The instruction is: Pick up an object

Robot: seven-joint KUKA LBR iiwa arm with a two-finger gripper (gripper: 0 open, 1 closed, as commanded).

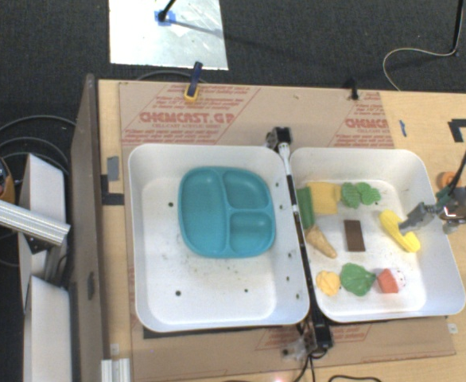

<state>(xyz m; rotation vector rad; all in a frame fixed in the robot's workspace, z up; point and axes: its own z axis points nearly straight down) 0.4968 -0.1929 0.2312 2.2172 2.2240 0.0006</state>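
Bins, two, shallow and white, side by side on a bench topped with printed brown board. Landmark for all entries below: the teal divided plate [226, 212], lying flat in the left bin [157, 293], slightly toward that bin's far side.

Right bin [436, 293], just right of the plate's bin, holds the loose items:
- green stick [304, 205], lying along the bin's left wall, nearest the plate
- yellow block [323, 197], touching the green stick on its right
- leafy green piece [360, 193], right of the yellow block, toward the far wall
- tan cone-shaped piece [321, 242], below the yellow block, tilted
- brown rectangular piece [354, 235], right of the tan piece, mid-bin
- yellow banana-like piece [399, 231], farther right of the plate, lying at a slant
- small yellow-orange piece [328, 282], toward the near wall
- second green leafy piece [357, 279], touching the yellow-orange piece's right side
- red and white piece [389, 281], just right of that green piece

Gripper [412, 218], entering from the far right of the plate, above the right bin; its tip sits at the upper end of the yellow banana-like piece. Whether it is open, closed or holding anything cannot be told
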